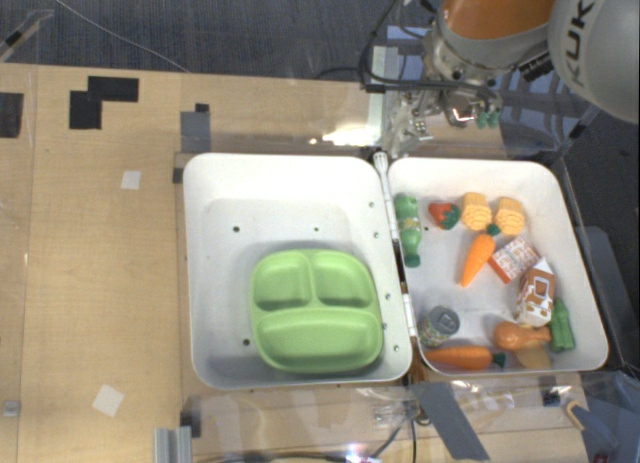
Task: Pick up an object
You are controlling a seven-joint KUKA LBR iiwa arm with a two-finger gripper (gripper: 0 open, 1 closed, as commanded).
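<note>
My end effector point(440, 116) hangs over the far edge of the worktop point(90, 281), just beyond the far rim of the right bin point(575, 251); I cannot tell how it is set. In that bin lie toy foods: a green vegetable point(406, 219) by the left wall, a strawberry point(444, 214), two corn pieces point(476, 212), a carrot point(476, 257) mid-bin, a small carton point(536, 293), a tin can point(439, 324) and a longer orange carrot point(460, 357) at the near rim. The left bin point(215, 201) holds a green divided plate point(315, 309), towards its near side.
</note>
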